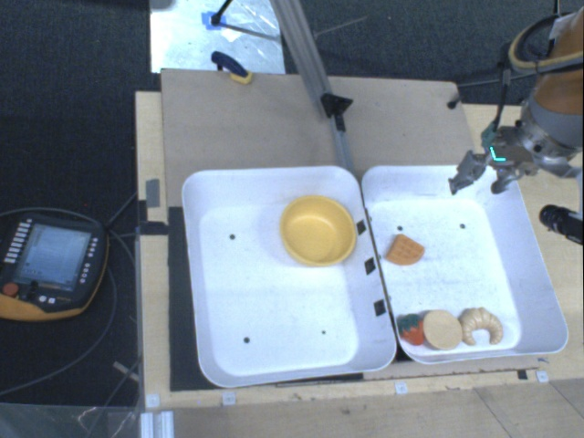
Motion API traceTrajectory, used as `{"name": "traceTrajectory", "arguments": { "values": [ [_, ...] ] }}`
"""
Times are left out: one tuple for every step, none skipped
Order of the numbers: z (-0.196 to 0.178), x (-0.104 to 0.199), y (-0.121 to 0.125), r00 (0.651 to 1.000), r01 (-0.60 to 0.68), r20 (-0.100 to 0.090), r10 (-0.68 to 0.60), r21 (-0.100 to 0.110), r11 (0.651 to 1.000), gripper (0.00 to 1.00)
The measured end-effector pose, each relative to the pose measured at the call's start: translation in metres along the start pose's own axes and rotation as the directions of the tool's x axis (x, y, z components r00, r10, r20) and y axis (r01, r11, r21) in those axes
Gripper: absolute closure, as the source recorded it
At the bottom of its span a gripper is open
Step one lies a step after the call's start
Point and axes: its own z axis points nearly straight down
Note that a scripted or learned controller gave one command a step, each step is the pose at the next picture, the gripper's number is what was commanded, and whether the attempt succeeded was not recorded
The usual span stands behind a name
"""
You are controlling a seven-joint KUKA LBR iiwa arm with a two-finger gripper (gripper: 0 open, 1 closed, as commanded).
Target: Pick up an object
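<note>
My gripper [481,177] hangs over the far right corner of the right bin [511,210], open, with nothing between its two fingers. In that bin lie an orange wedge-shaped piece [405,250] near the left wall, and along the near edge a red and green item [411,328], a round tan disc [442,329] and a croissant-shaped piece [481,325]. A yellow bowl [318,230] sits upright in the far right part of the left bin [228,290]. The gripper is well away from all of these, up and to the right of the orange piece.
A grey pole [306,48] slants across the brown board behind the bins, ending in a black clamp [336,106]. A teach pendant [47,263] lies on the dark floor at the left. A yellow and blue clip [232,67] rests at the board's far edge.
</note>
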Motion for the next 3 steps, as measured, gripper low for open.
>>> {"name": "traceTrajectory", "arguments": {
  "values": [
    [0.000, 0.000, 0.000, 1.000, 0.000, 0.000, 0.000, 0.000, 1.000, 0.00],
    [0.061, -0.005, 0.001, 1.000, -0.001, -0.001, 0.001, 0.005, 1.000, 0.00],
    [0.103, -0.003, 0.001, 1.000, 0.000, -0.001, 0.000, 0.004, 1.000, 0.00]
  ]
}}
